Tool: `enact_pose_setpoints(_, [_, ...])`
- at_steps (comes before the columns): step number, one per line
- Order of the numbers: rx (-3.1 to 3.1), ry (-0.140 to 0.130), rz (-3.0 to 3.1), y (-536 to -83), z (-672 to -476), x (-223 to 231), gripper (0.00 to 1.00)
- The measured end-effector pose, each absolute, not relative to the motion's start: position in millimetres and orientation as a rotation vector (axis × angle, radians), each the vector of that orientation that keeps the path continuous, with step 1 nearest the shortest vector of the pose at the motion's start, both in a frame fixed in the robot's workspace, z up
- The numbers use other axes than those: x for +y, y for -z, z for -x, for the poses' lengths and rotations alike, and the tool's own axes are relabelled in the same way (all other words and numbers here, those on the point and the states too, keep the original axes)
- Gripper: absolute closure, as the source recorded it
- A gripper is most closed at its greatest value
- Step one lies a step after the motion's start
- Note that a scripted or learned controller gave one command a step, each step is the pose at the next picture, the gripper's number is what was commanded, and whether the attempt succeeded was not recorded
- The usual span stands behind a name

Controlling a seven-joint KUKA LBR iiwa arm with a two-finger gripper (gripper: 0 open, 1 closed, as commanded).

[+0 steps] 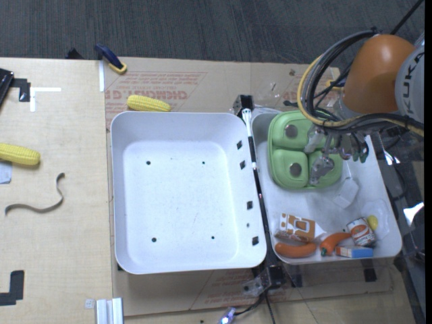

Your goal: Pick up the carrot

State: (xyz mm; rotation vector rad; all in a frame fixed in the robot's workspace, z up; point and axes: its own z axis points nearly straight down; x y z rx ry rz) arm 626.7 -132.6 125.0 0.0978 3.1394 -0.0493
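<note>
Saw the end effector (322, 165) down in the right bin (386, 201), at the right edge of a green mould (291, 155) with two hollows. Could not tell how wide it stood, nor whether it touched the mould. Saw nothing held in it.

Found the carrot (337, 239) well apart from the end effector, toward the bin's near wall and a little to the right of it in the view, lying flat with its green end pointing left. Noted a red sausage (295, 250) just left of the carrot, and a printed packet (298, 226) above that sausage, both nearer the bottom of the view than the end effector and to its left. Noted a small can (362, 232) touching or just beside the carrot's right end, and a blue box (355, 252) under the can.

Saw the left bin (135, 201) far left of the end effector. Spotted two corn cobs on the counter (61, 248), one (148, 103) beyond that bin and one (19, 155) further left.
</note>
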Motion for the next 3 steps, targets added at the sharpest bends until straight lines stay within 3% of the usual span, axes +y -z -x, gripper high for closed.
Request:
enact_pose_setpoints(1, [3.175, 0.036, -0.317, -124.7, -637.3, -131.7, 0.0])
enact_pose_setpoints(2, [3.156, 0.016, -0.479, -104.2, -596.5, -119.7, 0.0])
enact_pose_setpoints(3, [3.093, 0.044, -0.942, -102.7, -610.4, -109.9, 0.0])
